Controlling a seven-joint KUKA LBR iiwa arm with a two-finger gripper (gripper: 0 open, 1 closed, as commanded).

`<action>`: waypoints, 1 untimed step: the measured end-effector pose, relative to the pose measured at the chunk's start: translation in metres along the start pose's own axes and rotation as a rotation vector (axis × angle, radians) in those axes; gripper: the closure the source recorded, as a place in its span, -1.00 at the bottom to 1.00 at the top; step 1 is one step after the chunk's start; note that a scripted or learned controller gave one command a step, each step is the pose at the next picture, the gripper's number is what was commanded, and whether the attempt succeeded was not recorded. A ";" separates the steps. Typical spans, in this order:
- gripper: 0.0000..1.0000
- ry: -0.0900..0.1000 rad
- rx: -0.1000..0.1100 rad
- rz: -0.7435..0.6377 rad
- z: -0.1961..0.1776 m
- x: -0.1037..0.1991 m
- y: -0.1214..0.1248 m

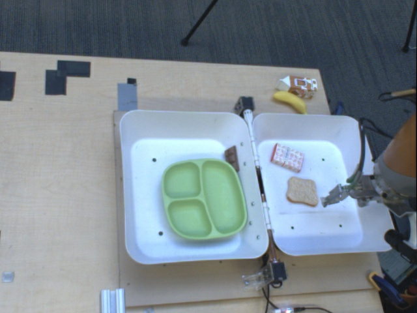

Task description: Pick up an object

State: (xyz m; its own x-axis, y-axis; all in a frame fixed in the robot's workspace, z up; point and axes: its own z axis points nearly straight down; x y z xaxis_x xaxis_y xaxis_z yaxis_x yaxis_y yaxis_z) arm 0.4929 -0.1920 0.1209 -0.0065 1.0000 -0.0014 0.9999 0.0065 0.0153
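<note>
1. Two white bins sit side by side on a wooden bench (58, 194).
2. The left bin (140, 194) holds a green plate (204, 199) with three sections.
3. A small brown thing (231, 154) lies just past the plate's top right corner, next to the wall between the bins. It is too small to tell what it is.
4. The right bin (326, 230) holds a slice of bread (303, 191). It lies flat near the middle of the bin floor.
5. A small packet with red and white squares (287, 156) lies above the bread, a little to the left. The two are near each other but not touching.
6. The arm (397, 158) comes in from the right side. It is grey with an orange part.
7. The end effector (331, 196) is low over the right bin, just to the right of the bread. Its tip points at the bread's right edge.
8. I cannot tell if the end effector is apart or together. Nothing shows between its parts.
9. A yellow banana (289, 100) lies on the bench behind the right bin. A small orange and white carton (299, 83) is right behind the banana.
10. Dark squares are stuck on the bench at the far left.
</note>
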 end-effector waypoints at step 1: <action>-1.00 0.001 0.008 0.003 0.034 0.063 -0.004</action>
State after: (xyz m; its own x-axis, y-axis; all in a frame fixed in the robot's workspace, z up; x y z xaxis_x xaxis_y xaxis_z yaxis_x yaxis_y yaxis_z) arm 0.4889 -0.1289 0.0865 -0.0038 1.0000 -0.0007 1.0000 0.0038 0.0068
